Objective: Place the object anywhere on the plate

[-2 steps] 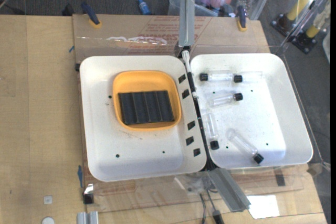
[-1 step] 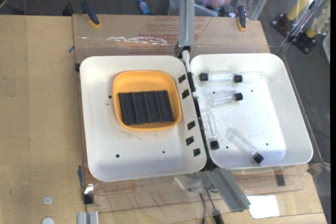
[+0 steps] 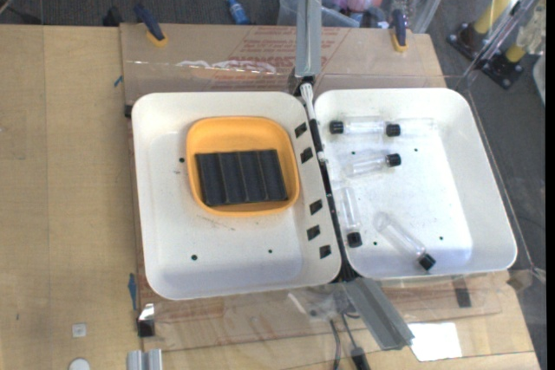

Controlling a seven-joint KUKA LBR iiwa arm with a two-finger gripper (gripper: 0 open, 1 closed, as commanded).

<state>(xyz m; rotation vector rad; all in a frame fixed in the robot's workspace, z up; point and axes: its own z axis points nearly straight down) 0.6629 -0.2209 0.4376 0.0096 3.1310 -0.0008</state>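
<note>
Two shallow white bins sit side by side. The left white bin (image 3: 165, 256) holds a round-cornered orange plate (image 3: 238, 130). A dark grey ridged block (image 3: 241, 178) lies flat on the plate. The right white bin (image 3: 468, 212) holds several clear plastic tubes with black caps (image 3: 373, 162), spread apart. I cannot tell if the gripper is open or closed.

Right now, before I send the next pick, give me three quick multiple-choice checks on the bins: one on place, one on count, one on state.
1. Where is the orange plate?
A. Left bin
B. Right bin
C. On the bench outside the bins

2. How many clear tubes with black caps lie in the right bin?
A. Two
B. Five
C. Nine

3. What rests on the plate?
A. A clear tube
B. A dark ribbed block
C. A blue clamp

Answers: 1 A, the plate sits in the left bin. 2 B, five caps show. 3 B, the block covers its middle.
</note>
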